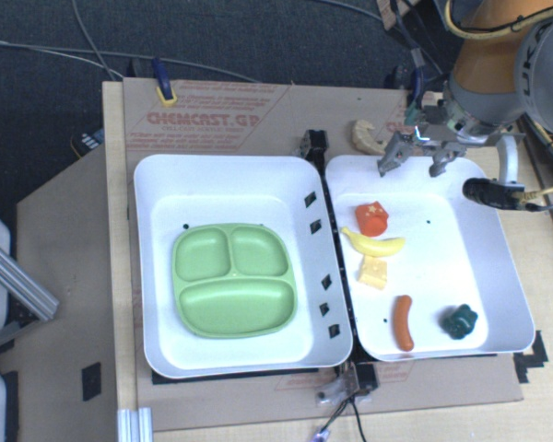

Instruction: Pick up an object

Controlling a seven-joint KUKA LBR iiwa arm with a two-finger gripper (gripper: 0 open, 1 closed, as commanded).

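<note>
Two shallow white bins sit side by side on the counter. The left bin holds a green divided plate, lying flat near its middle. The right bin holds five small items. A red tomato-like piece lies toward the upper left of that bin, with a yellow banana just below it and a pale yellow cheese wedge touching the banana's underside. Lower down, a reddish-orange sausage lies lengthwise near the bin's front edge, and a dark green pepper-like lump sits apart to its right.

The arm reaches in from the upper right. Its claw hangs above the far rim of the right bin, its two fingers spread apart with nothing between them. It is above and to the right of the tomato piece, well clear of all the food items.
</note>
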